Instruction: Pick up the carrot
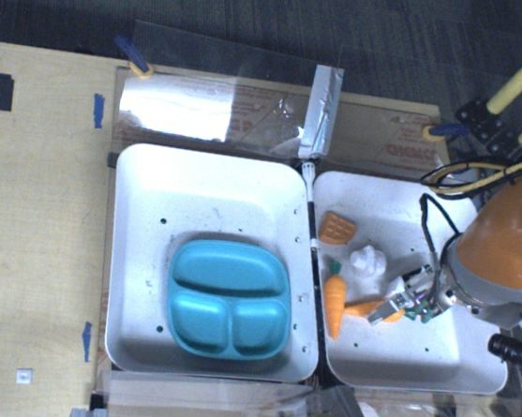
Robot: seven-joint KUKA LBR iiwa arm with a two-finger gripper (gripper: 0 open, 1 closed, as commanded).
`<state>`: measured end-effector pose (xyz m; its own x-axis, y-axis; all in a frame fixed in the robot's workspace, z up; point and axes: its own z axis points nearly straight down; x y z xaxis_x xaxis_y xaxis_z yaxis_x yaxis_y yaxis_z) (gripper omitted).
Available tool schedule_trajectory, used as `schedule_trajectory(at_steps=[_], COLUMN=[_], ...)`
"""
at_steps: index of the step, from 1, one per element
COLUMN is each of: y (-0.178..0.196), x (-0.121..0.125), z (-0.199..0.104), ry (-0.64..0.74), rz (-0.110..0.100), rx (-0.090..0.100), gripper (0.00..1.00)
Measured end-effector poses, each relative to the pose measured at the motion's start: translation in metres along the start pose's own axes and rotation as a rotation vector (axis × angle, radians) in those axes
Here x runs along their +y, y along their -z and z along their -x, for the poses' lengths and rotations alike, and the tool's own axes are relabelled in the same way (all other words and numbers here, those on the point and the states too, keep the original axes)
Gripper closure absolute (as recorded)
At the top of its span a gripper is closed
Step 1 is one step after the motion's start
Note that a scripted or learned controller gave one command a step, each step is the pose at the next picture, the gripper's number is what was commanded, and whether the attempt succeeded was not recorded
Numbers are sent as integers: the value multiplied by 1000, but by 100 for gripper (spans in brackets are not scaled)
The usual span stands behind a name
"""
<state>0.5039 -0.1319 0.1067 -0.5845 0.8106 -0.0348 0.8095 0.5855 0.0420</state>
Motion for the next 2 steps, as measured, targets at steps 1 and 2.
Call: schedule_trajectory(at_steps=[1, 2], y=[-2, -1], x=[26, 16], z=[21, 2], ry=[-268, -89], rz=[-9, -1], rx=[-2, -20], gripper=[0, 0])
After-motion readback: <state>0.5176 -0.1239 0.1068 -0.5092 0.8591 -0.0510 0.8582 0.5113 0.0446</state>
